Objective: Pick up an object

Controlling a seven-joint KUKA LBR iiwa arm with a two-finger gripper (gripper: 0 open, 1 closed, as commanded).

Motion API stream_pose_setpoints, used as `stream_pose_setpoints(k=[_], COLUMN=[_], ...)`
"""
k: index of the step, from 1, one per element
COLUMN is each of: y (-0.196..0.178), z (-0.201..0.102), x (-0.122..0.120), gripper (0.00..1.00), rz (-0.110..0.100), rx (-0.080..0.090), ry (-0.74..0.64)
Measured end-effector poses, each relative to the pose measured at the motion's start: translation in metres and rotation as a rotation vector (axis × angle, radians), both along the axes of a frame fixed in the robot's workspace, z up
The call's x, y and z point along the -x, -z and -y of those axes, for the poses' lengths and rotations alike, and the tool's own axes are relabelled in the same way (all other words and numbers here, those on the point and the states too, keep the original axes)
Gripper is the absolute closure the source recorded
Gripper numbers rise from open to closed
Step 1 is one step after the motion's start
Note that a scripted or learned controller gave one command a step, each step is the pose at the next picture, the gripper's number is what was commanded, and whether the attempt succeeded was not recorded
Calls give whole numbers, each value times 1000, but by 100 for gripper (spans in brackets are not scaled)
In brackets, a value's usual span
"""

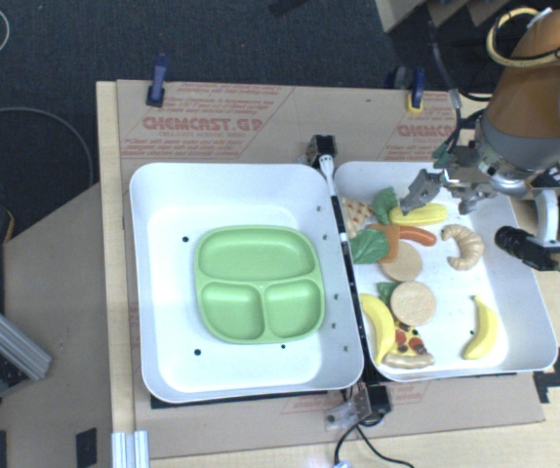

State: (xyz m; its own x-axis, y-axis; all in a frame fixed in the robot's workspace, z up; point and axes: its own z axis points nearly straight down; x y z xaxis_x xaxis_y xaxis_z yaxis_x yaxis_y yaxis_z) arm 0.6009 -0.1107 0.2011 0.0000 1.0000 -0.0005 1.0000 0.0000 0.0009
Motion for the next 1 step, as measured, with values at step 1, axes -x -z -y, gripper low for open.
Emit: stream_pose_setpoints(k=[1], y=[118], z=[-3], x=[10], gripper=[0], rz=[-1], rx=[-6], ry=[2])
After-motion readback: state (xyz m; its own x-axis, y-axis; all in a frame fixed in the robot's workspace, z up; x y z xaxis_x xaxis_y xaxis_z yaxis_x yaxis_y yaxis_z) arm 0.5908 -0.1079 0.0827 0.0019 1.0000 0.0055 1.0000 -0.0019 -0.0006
